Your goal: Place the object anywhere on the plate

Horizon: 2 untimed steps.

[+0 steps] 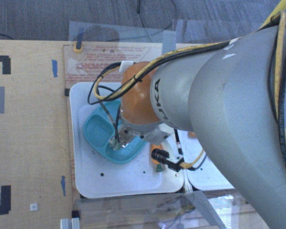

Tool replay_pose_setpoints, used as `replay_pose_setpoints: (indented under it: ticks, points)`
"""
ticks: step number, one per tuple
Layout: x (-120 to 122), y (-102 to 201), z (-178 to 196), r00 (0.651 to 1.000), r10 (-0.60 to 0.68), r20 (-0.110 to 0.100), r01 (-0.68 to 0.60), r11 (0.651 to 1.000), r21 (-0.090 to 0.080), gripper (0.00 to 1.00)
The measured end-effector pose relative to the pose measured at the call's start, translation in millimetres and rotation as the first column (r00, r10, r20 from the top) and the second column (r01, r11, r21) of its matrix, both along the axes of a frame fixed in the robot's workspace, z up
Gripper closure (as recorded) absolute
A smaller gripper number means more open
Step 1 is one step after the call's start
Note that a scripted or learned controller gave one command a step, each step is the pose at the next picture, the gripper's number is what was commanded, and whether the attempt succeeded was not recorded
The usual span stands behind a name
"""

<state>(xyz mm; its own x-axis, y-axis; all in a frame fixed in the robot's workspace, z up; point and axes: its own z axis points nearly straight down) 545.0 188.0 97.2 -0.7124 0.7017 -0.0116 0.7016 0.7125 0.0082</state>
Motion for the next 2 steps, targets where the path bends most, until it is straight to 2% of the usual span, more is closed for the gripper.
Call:
replay_pose_setpoints:
  ticks: [1, 2]
  points:
    - [66.7, 18.6, -1.9, 0.992, -0.007, -0.126, 0.003, 0.999, -0.035, 1.0]
    - [-53.0, 15.0, 0.3, 0.981, -0.192, 0.018, 0.192, 0.981, 0.019, 1.0]
